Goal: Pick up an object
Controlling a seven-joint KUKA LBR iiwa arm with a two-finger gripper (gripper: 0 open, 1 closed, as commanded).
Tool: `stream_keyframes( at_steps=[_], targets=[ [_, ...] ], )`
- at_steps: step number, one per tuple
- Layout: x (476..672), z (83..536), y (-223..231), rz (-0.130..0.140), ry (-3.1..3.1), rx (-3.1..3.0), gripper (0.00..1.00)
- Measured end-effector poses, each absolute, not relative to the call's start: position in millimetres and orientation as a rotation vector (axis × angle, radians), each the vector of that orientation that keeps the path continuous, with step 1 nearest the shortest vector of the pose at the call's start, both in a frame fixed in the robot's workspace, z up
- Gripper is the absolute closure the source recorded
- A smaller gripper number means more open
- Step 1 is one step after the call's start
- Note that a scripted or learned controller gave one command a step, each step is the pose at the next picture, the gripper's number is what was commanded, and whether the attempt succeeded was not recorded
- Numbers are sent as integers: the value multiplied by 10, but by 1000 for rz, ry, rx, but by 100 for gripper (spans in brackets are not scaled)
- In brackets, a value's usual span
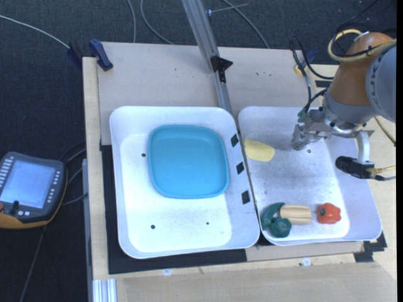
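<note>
My gripper (303, 138) hangs over the back of the right bin (352, 234), pointing down, with nothing visibly between its fingers. A pale yellow piece (259, 150) lies to its left near the bin's left wall. Along the bin's front lie a dark green vegetable (275, 219), a tan wooden cylinder (296, 214) and a red pepper (328, 213), all well in front of the gripper.
The left bin (126, 231) holds a square blue plate (187, 161). A slanted metal pole (201, 24) runs down to the seam between the bins. A teach pendant (28, 187) lies off the bench at the left.
</note>
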State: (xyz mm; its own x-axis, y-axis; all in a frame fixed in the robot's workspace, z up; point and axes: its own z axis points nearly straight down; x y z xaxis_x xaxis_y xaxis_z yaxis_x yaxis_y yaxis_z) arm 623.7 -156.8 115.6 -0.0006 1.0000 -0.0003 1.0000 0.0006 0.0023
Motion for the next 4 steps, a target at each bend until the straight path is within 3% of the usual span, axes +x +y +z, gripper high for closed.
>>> stream_keyframes(
  at_steps=[1,2,4],
  targets=[
    [6195,1770,-1540,6,2219,2217,100],
    [6203,2110,-1540,3,2220,2219,100],
    [6440,2213,-521,2,2227,2217,100]
  ],
)
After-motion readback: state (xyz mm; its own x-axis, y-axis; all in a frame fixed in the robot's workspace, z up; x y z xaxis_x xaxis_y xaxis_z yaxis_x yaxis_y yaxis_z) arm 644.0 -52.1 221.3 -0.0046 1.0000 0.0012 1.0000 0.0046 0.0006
